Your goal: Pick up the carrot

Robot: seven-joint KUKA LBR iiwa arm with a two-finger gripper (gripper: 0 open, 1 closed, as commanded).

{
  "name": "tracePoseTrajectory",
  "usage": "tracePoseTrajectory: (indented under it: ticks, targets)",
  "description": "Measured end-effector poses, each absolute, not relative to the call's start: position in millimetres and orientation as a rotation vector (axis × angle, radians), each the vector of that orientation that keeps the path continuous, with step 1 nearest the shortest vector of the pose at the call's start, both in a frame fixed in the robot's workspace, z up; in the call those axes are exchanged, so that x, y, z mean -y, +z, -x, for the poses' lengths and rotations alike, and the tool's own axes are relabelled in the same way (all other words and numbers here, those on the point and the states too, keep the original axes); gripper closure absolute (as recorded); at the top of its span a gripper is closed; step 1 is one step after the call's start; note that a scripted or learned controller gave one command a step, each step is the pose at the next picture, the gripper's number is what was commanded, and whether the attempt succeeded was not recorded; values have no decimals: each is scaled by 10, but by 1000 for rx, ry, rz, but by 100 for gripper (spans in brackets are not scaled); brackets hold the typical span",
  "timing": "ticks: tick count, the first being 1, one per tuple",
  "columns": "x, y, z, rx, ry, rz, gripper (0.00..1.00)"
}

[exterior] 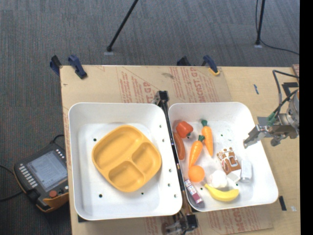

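Two orange carrots with green tops lie in the right bin (244,112). One carrot (208,137) lies near the bin's middle. The other carrot (195,152) lies just left of it, slanted, with its tip by an orange ball (196,173). My gripper (264,139) hangs over the bin's right rim, well to the right of both carrots. It is open, and nothing sits between its fingers.
The right bin also holds a red pepper (184,129), a sausage (179,148), a brown carton (229,161), a white packet (246,171), a banana (222,194) and a purple bar (193,191). A yellow divided plate (127,158) lies in the left bin (80,131).
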State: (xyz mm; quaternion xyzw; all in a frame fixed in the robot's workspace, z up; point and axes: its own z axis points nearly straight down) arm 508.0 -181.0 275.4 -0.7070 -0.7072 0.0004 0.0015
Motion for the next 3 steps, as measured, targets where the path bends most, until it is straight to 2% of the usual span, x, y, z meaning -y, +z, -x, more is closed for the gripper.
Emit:
tracePoseTrajectory:
  ticks: [1,2,3]
  targets:
    - [1097,1582,-5392,2219,4,2215,0]
    - [807,893,-5920,2221,2,2220,0]
    - [818,993,-5922,2215,2,2223,100]
